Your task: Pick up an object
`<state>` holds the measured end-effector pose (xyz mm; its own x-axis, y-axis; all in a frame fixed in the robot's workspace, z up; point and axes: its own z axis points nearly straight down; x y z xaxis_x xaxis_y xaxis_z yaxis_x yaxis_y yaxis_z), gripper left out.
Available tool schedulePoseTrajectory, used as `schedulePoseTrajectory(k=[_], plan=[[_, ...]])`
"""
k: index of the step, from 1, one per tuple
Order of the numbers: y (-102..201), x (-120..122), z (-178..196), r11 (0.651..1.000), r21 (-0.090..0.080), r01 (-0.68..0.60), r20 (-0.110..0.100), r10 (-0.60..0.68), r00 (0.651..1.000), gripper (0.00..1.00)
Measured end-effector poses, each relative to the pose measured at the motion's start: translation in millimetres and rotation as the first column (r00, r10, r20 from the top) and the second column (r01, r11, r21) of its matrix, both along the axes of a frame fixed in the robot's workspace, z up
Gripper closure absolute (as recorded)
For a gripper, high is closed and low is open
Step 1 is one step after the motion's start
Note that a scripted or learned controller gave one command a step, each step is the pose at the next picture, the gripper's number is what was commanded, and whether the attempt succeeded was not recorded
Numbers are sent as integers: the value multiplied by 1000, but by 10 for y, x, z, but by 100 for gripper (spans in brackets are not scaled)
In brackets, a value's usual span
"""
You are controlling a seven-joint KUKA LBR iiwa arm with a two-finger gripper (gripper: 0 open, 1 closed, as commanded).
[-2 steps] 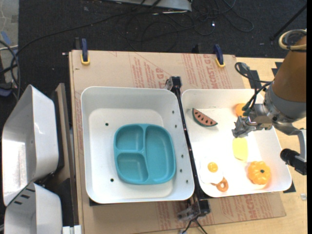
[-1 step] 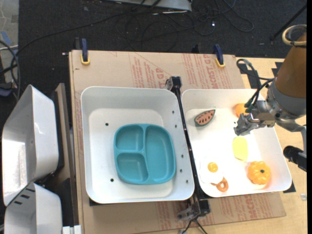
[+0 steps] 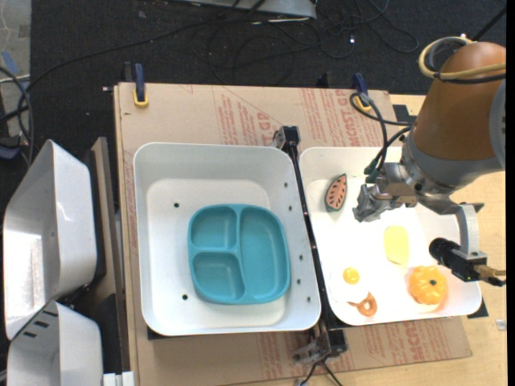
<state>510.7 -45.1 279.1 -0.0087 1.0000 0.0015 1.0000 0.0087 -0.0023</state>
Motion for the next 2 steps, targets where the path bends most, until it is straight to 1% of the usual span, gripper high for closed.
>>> schedulePoseTrajectory(k=[1, 2], plan=[[571, 183, -165, 1000, -1, 0, -1, 0, 1000, 100], [1125, 254, -374, 1000, -1, 0, -3, 0, 1000, 100]])
